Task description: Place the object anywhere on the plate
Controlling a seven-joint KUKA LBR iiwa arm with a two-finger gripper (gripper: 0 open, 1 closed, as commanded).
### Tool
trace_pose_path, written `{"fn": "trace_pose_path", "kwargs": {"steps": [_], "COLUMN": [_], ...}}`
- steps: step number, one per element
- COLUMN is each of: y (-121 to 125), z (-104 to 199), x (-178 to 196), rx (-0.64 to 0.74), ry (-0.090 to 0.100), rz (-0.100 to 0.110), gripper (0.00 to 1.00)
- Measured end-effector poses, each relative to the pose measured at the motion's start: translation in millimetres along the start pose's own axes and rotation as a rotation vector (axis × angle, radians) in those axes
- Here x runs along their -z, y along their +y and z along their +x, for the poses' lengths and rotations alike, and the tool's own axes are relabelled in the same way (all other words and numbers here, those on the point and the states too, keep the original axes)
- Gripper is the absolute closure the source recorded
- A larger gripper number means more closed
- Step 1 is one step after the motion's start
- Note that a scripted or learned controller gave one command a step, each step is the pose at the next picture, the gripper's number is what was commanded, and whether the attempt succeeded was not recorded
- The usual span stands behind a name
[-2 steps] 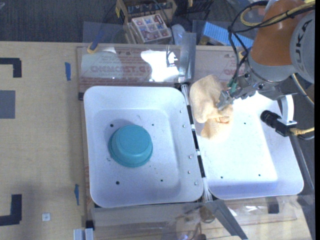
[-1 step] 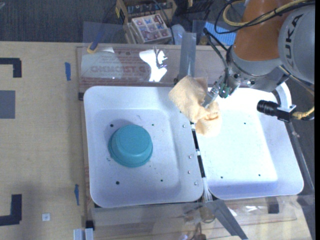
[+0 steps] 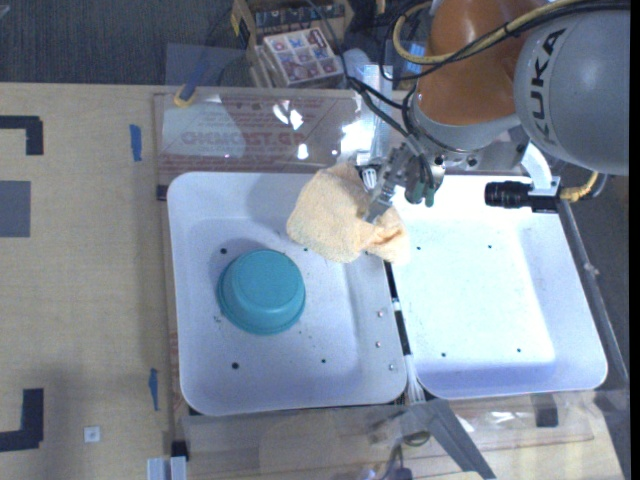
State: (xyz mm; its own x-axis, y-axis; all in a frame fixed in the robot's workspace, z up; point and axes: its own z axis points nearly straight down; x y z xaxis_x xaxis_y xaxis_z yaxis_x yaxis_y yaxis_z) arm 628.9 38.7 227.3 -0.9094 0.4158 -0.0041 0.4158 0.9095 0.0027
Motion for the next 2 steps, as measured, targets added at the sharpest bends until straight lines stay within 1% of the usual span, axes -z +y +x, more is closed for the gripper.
{"fn": "trace_pose_path", "kwargs": {"steps": [1, 2], "y": [50.5, 50.3], "z": [9.5, 9.2], "x": [0.3, 0.9], "rx": [0.399, 0.399], "ry": [-0.004, -0.005], "rz": [-0.003, -0.004], "gripper": [1.0, 0.0]}}
